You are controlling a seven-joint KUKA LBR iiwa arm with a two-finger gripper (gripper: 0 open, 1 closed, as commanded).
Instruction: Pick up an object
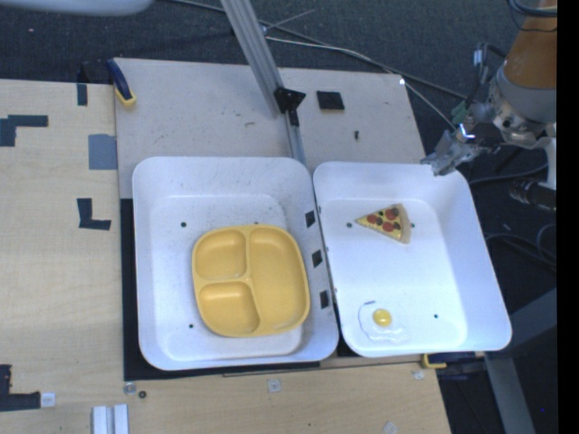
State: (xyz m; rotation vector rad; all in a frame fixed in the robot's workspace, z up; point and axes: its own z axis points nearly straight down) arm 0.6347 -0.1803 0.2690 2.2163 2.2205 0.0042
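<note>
Gripper (445,158): above the top right corner of the right bin, holding nothing; whether it is released or clenched cannot be told.
Pizza slice (386,221): toy, flat in the upper part of the right bin (470,269).
Fried egg (381,321): toy, near that bin's lower edge, well apart from the slice.
Yellow divided plate (251,279): three compartments, in the left bin (163,242).
Writing: none readable on any item.
</note>
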